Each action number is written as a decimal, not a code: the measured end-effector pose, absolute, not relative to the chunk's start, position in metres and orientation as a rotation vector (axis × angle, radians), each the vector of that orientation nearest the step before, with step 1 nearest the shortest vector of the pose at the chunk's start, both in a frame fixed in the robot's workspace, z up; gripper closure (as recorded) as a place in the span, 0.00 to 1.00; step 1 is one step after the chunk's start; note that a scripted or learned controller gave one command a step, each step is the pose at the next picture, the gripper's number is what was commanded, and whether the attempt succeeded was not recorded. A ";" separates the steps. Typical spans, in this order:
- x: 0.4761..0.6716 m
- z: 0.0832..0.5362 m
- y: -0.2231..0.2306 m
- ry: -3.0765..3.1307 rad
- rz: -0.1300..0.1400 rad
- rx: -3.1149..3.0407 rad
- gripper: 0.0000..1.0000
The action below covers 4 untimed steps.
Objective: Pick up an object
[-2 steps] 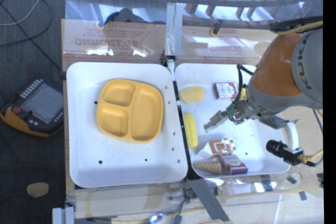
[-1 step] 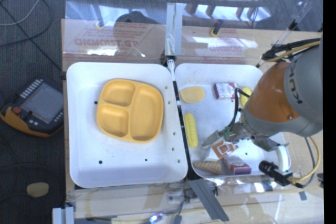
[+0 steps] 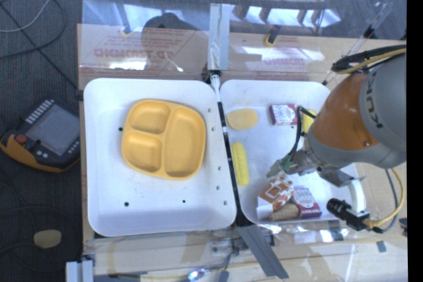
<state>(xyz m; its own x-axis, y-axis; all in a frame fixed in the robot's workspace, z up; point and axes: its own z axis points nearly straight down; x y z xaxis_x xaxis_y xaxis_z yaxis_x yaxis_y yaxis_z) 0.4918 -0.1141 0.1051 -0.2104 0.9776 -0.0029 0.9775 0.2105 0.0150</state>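
The right bin point(image 3: 264, 92) holds several small items. A yellow corn cob point(image 3: 239, 163) lies along its left wall and a tan round disc point(image 3: 242, 119) sits near the back left. A red and white box point(image 3: 283, 114) rests at the back. At the front lie an orange and white packet point(image 3: 275, 192), a red and white packet point(image 3: 305, 201) and a tan wedge point(image 3: 284, 212). My gripper point(image 3: 283, 168) hangs low over the bin's middle, just above the orange and white packet. The arm's orange band point(image 3: 337, 119) covers the bin's right side.
The left bin point(image 3: 106, 208) carries a yellow divided plate point(image 3: 163, 138). A handheld controller point(image 3: 43, 135) lies on the floor at the left. Cables and a black fitting point(image 3: 344, 209) hang off the arm near the right bin's front right corner.
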 end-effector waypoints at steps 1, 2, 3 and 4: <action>0.538 0.183 -0.070 2.270 -0.006 2.170 1.00; 0.538 0.183 -0.071 2.269 -0.008 2.170 0.00; 0.641 0.177 -0.134 2.224 -0.009 2.217 0.00; 0.654 0.107 -0.191 2.181 0.022 2.232 0.00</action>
<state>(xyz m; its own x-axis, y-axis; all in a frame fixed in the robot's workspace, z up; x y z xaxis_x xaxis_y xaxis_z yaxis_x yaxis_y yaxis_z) 0.6537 -0.1912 0.1070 0.0231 0.9997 -0.0046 0.9994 -0.0230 0.0248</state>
